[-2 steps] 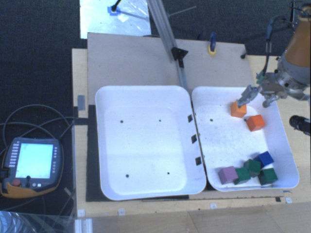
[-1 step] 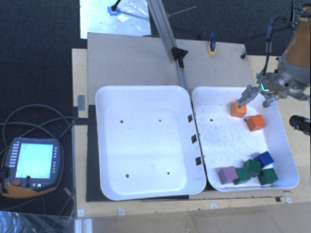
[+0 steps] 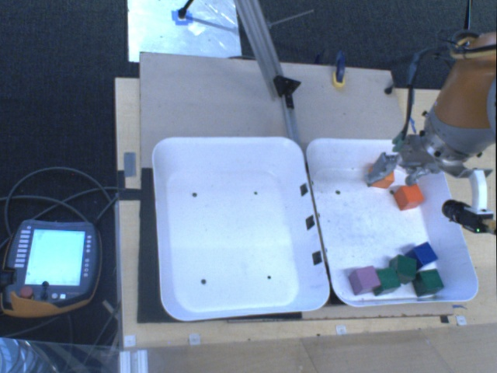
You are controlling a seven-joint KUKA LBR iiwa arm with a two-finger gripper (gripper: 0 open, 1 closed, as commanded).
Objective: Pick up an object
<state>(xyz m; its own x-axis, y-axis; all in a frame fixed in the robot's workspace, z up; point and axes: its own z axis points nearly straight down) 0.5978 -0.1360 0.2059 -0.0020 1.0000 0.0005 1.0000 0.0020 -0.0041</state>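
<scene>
I see two orange blocks in the right bin [image 3: 458, 286], toward its far right part. One orange piece [image 3: 380, 181] sits right under the tool [image 3: 396, 169], partly covered by a grey finger [image 3: 384, 164]; it looks to be between the fingers, but I cannot tell for sure whether the tool is clenched on it or only touching it. The second orange block [image 3: 408, 197] lies just beside it, nearer the bin's right wall, apart from the tool.

Along the bin's near edge, toward the near right corner, I see a cluster of blocks pressed together: a pink block [image 3: 363, 280] on the left, a green block [image 3: 387, 280] touching it, another green block [image 3: 403, 267] just behind, a blue block [image 3: 424, 253] further right and back, and a third green block [image 3: 428, 283] in the corner.

The arm [image 3: 466, 92] comes in from the right over the desk's far right corner, its orange band above the grey wrist, with a black cable looping behind it.

The left bin [image 3: 167, 208] sits beside the right one, their walls touching at the middle, where small black clips run along the seam. Both bins rest on the desk [image 3: 210, 92].

A grey pole [image 3: 264, 41] slants over the desk's far edge, ending at a black clamp [image 3: 286, 86]. A blue and yellow clamp [image 3: 339, 70] grips the far edge. Off the desk's left edge, a pendant [image 3: 50, 266] with a lit screen lies on the dark floor, its cables looped around it.
</scene>
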